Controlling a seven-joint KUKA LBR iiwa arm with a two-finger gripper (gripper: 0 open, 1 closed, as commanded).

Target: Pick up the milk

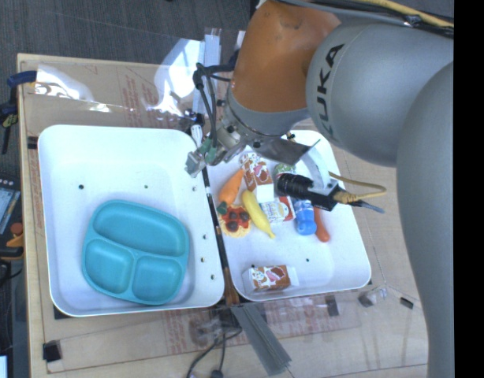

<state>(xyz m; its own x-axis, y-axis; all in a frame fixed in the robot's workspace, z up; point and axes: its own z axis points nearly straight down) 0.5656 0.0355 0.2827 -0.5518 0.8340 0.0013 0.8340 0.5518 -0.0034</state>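
We can't make out much of the gripper (204, 157): the arm's (360, 77) orange band and grey bulk cover the top of the right bin (340, 262), and what pokes out at the divider between the bins is a small tangle of metal, so whether the claw is released or clenched we cannot tell. Nothing shows between it. The arm itself runs off the right and top edges.

Over to the right bin, and it's crowded. The milk (255, 173), a small carton with red and white print, lies just beneath the arm's wrist, partly shadowed, touching the carrot (231, 187) on its left. Below sit a yellow banana (258, 214) and a cluster of red and dark berries (236, 220), close together. A blue bottle (304, 217) lies just right of the banana, with a black cylindrical fitting (305, 189) from the arm crossing above it. Near the bin's front edge, well apart from the pile, rests a small printed packet (270, 278); its label is too blurred for us to read.

The left bin (61, 172) holds one thing: a teal divided plate (136, 250) with three compartments, lying toward the front.

Both bins sit on a light wooden bench (392, 321) with clear plastic sheeting (92, 93) at the back left. Dark carpet (84, 14) shows beyond it, and cables trail at the front.
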